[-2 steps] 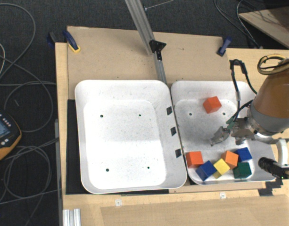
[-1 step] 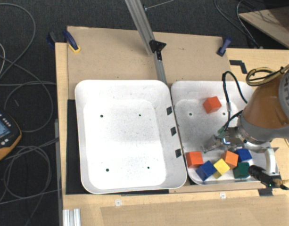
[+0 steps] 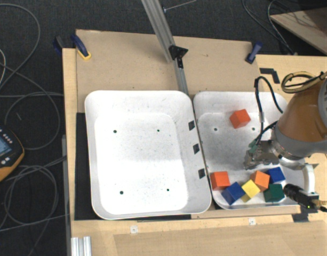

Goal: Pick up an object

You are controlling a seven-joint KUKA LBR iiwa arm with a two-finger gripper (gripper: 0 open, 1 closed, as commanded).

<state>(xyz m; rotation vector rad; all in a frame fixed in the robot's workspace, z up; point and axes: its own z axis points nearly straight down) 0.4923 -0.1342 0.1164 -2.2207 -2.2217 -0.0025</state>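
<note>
Where the arm enters from the right, the gripper (image 3: 257,156) sits low inside the right bin (image 3: 216,108); whether it is spread or closed cannot be determined, and nothing is seen gripped. Just below it lie clustered blocks: orange (image 3: 262,180), blue (image 3: 276,173), yellow (image 3: 250,188), green (image 3: 273,192). A separate orange cube (image 3: 239,118) rests toward the bin's far end.

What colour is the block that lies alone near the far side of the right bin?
Orange: the lone block shows clearly in the camera view.
</note>
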